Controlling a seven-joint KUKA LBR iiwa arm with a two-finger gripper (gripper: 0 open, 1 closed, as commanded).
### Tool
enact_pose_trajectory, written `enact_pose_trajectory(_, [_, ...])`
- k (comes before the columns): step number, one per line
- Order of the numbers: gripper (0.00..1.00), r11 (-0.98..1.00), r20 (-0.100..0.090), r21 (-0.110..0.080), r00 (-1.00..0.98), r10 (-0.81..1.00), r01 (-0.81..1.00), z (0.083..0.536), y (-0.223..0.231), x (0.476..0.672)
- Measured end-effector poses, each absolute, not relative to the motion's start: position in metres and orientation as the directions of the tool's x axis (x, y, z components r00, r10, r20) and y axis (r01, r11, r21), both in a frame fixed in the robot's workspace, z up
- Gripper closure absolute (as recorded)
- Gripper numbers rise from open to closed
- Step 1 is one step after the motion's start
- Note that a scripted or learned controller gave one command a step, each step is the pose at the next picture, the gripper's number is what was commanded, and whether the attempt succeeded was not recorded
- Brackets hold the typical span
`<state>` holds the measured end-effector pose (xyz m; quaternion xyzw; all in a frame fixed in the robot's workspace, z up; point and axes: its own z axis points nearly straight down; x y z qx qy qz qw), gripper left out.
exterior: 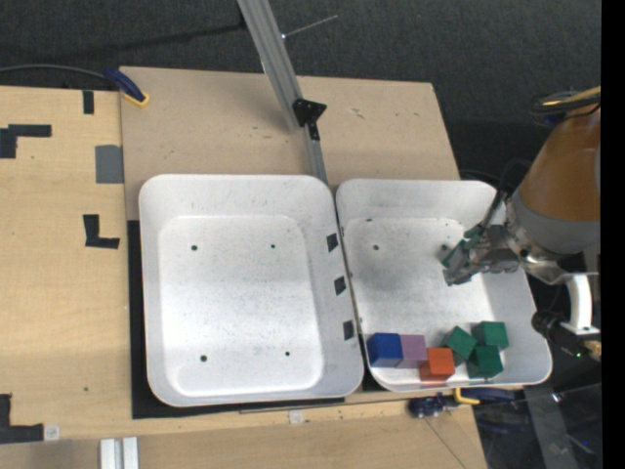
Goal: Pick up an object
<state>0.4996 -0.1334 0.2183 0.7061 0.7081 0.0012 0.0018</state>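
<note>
Six blocks (pixel 441 350) cluster in the right bin's (pixel 410 198) near corner. Gripper (pixel 459 260) hovers farther back, apparently pinching a green block (pixel 473 234); jaw state uncertain.

The tabletop (pixel 244 135) looks like bare, matt wood, pale and lightly scuffed. On it, the two white bins, left (pixel 156 262) and right (pixel 410 198), have the smooth, faintly glossy look of moulded plastic, dusted with dark specks. A brushed metal rail (pixel 269 37) slants above the left bin. At the right bin's near edge, the blue (pixel 385 348), orange (pixel 438 362) and green (pixel 484 360) blocks appear matt. Beyond the tabletop, the floor (pixel 439 27) looks like dark, rough carpet.
</note>
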Motion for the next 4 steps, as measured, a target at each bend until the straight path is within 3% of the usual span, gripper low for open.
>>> enact_pose_trajectory(1, [1.00, 0.002, -0.002, 0.005, -0.002, 1.000, 1.000, 0.270, -0.133, 0.501])
enact_pose_trajectory(2, [1.00, 0.006, 0.001, -0.001, -0.006, 1.000, 1.000, 0.269, -0.083, 0.514])
enact_pose_trajectory(4, [1.00, 0.006, 0.000, -0.002, -0.006, 1.000, 1.000, 0.238, 0.004, 0.562])
